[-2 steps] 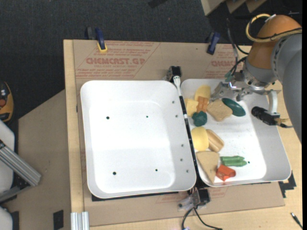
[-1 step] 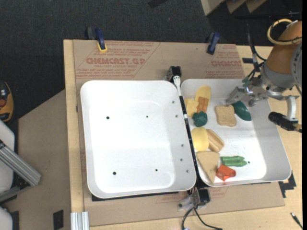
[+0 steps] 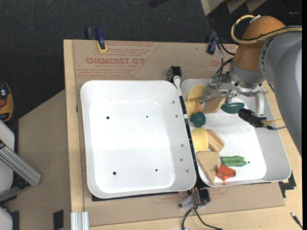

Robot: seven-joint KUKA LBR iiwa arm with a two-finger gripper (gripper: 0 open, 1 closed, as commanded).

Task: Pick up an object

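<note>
Lighting: bright, even, from overhead; no hard-edged shadows. The left bin (image 3: pixel 132 135) reads near pure white, its upper floor slightly brighter than the lower half, where a faint grey gradient lies. The right bin (image 3: pixel 268 164) is equally bright, with soft, short shadows under its contents. Cardboard table (image 3: pixel 129 61) surface: evenly lit, printed red lettering legible. Surrounding dark floor (image 3: pixel 43 13): dim, low in detail. Arm (image 3: pixel 283 56): orange band carries a mild sheen; its grey casing at the right edge is soft and out of focus. Overall sharpness moderate; small items slightly grainy. Edge distortion: none evident.
</note>
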